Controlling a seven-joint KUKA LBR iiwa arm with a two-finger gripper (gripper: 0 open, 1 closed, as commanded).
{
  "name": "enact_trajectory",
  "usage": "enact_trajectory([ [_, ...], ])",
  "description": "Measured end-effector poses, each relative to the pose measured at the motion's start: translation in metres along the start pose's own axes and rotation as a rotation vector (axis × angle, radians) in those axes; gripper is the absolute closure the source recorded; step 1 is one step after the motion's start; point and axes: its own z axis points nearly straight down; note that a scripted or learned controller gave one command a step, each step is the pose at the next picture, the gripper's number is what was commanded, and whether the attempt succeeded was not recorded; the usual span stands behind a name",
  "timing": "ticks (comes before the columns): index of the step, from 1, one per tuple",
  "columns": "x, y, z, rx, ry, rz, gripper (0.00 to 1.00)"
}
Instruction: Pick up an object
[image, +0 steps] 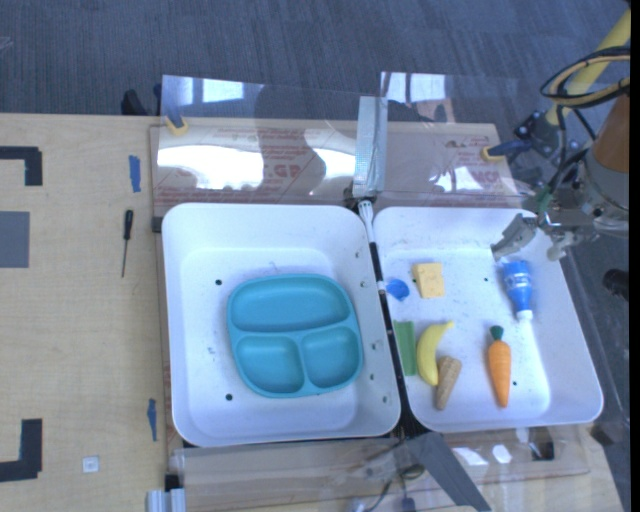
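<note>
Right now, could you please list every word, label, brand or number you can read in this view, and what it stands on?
None can be read.
Reddish printing on the clear plastic back wall: too blurred.
Blue and white tube: any label is too small to read.

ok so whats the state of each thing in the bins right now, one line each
teal three-compartment plastic tray: flat in left bin, nothing in it
yellow toy banana: lying in right bin
orange toy carrot: lying, green top away from camera
blue and white tube: lying below gripper
yellow block: flat
</note>
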Motion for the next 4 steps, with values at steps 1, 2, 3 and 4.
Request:
enact_trajectory([
  [1, -0.039, -0.004, 0.127, -0.010, 0.008, 0.057, 0.00],
  [2, -0.015, 0.036, 0.144, -0.005, -0.001, 0.264, 0.00],
  [3, -0.015, 0.038, 0.131, -0.011, -0.004, 0.261, 1.00],
  [4, 0.029, -0.036, 0.018, -0.010, 0.001, 0.354, 1.00],
])
